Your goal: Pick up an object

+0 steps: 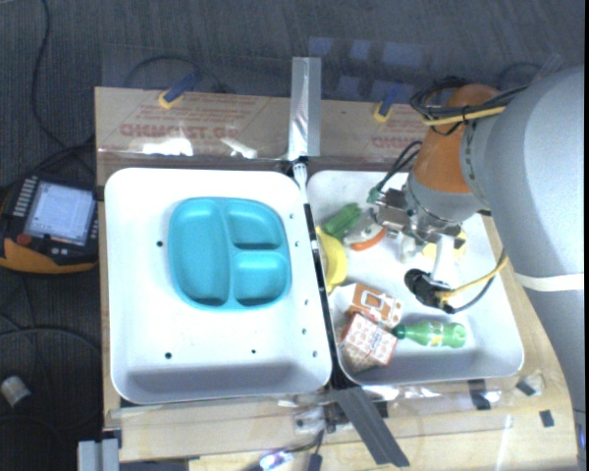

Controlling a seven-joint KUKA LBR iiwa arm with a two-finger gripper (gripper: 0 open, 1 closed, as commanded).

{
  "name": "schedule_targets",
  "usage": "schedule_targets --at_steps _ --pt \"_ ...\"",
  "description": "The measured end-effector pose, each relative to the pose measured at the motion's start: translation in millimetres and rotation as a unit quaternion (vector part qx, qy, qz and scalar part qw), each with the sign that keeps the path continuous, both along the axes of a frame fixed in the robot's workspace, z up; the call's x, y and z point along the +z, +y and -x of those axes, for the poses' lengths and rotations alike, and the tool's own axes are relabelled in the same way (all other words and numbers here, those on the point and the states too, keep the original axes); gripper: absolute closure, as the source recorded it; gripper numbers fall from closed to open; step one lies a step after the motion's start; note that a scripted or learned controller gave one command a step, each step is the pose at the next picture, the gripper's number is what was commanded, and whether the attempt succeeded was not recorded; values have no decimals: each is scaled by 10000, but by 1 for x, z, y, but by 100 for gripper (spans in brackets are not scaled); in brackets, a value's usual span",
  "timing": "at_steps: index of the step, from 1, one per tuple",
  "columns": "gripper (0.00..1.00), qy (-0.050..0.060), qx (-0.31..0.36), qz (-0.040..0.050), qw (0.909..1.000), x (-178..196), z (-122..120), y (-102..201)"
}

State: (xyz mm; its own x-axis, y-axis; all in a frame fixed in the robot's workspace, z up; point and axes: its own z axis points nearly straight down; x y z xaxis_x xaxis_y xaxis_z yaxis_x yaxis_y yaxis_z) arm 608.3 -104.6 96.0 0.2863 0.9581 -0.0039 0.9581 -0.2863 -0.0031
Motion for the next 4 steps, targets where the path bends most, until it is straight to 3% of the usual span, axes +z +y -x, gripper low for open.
schedule_targets --at_steps 1,2,3,4 --pt "0 -46 -405 2 9992 -7 -33 6" --pt "100 -53 -395 25 9992 3 -34 6" --pt "100 -31 -392 31 9992 11 -33 5" --pt "100 -4 -62 2 10000 102 -59 53"
